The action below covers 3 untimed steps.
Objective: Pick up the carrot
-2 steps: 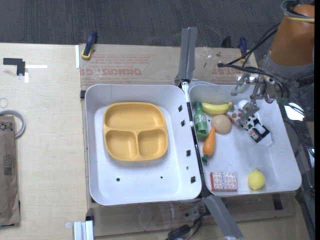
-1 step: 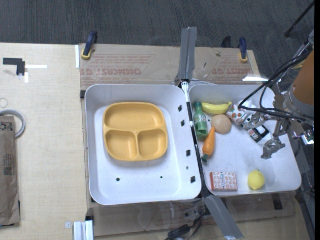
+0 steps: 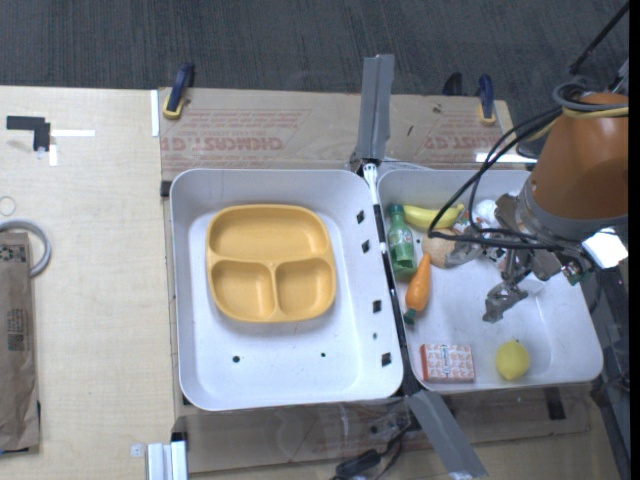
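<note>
The carrot (image 3: pixel 419 282) lies in the right bin (image 3: pixel 570 368), close to its left wall. It points up and down, with the thick orange end near the top. Nothing is holding it. So the job is not done yet, and the real picking up is all still to do.

The gripper (image 3: pixel 500 303) hangs over the middle of the right bin, to the right of the carrot and apart from it. Its dark fingers point down, and there is nothing between them. They look close together, but they are small and dark, so I cannot tell for sure if they are spread or pressed shut.

Around the carrot there are other toys. A green bottle (image 3: pixel 401 240) stands just above it, almost touching its top. A yellow banana (image 3: pixel 432 215) lies behind the bottle. A little red and white box (image 3: pixel 446 362) sits near the front, and a lemon (image 3: pixel 512 359) is beside it.

The left bin (image 3: pixel 190 348) has a yellow plate with three sections (image 3: pixel 270 262) in it.

What is left, I think: the arm must move left, come down over the carrot, pinch it, and lift it up. The bottle and the wall are very near, so there is not much room.
</note>
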Each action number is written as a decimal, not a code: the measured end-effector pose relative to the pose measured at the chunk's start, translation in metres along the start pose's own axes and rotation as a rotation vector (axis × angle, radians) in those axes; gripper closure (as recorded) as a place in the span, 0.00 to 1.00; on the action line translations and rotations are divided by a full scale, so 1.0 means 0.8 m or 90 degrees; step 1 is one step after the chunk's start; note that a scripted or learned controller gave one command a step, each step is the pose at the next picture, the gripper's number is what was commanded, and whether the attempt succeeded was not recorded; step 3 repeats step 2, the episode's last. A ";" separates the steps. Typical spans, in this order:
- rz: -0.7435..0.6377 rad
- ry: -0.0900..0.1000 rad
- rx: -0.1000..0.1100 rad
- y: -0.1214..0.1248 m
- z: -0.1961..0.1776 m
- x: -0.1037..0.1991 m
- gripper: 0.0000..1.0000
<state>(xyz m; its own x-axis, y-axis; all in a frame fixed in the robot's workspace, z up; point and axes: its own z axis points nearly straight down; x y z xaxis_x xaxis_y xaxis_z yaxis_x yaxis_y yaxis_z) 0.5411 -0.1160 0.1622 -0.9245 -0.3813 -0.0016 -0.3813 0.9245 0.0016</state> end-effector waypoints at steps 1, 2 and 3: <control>-0.128 -0.003 0.002 -0.084 -0.026 -0.079 0.00; -0.154 0.000 0.000 -0.024 0.037 -0.033 0.00; -0.154 0.000 0.000 -0.024 0.037 -0.033 0.00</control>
